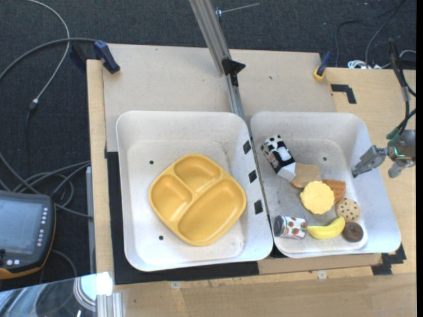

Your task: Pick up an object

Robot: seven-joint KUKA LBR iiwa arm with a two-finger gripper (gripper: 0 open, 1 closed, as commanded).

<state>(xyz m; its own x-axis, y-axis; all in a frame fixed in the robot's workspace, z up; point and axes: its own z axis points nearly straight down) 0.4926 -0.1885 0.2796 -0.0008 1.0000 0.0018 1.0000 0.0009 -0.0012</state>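
My gripper (375, 172) hangs at the right edge of the view, over the right rim of the right bin (330, 127). It is open, with nothing between its fingers. Left of it in that bin lie several toy foods: a black-and-white carton (277, 154), a tan bread slice (307, 175), a round yellow cracker (317, 197), a brown toast (336, 189), a cookie (347, 209), a chocolate donut (353, 232), a banana (326, 230) and a small can (289, 226). The nearest item, the brown toast, is a short way left and below the gripper.
The left bin (142, 137) holds a yellow divided plate (197, 199). A metal pole (210, 28) slants down from the top to the gap between the bins. Blue clamps (106, 56) sit on the bench's back corners. A tablet (23, 230) lies off the bench at left.
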